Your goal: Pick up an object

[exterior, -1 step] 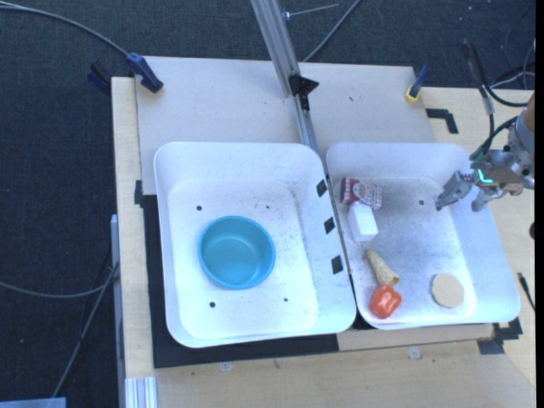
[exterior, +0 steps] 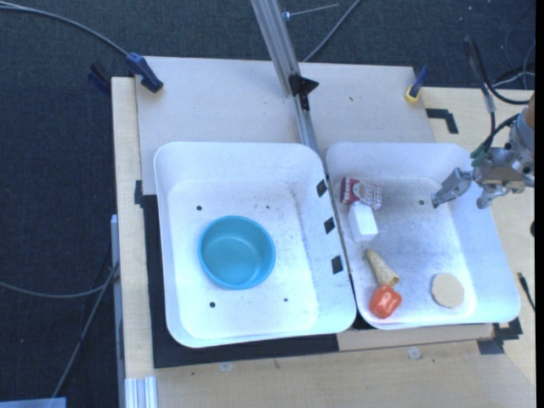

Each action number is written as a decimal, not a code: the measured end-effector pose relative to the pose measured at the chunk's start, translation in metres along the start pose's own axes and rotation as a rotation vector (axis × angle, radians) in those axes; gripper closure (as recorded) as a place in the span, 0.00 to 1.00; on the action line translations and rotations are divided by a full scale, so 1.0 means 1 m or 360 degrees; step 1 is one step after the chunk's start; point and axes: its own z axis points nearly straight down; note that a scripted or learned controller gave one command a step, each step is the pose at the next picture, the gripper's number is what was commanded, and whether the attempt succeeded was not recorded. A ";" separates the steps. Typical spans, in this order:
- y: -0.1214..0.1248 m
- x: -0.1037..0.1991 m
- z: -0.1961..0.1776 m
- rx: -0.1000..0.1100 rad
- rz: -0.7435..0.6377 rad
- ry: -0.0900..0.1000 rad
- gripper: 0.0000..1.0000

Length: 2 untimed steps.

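Note:
My gripper (exterior: pixel 466 195) hangs over the right bin (exterior: pixel 489 266) near its upper right corner, open, with nothing between its fingers. Below and left of it in that bin lie a tan round disc (exterior: pixel 447 290), a red pepper-like toy (exterior: pixel 385 301), a beige cone (exterior: pixel 382 267), a small white block (exterior: pixel 364 222) and a red-and-white packet (exterior: pixel 360 193). All of these rest on the bin floor, apart from the gripper.
A blue bowl (exterior: pixel 237 252) sits in the left bin (exterior: pixel 183 168). A metal pole (exterior: pixel 280 41) slants down to the ridge between the bins. Cables trail over the dark floor, and clamps (exterior: pixel 144 71) grip the board's back corners.

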 end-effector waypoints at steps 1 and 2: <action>-0.010 0.005 0.057 0.0016 0.0001 0.0006 0.00; -0.008 0.008 0.122 0.0017 0.0000 0.0006 0.00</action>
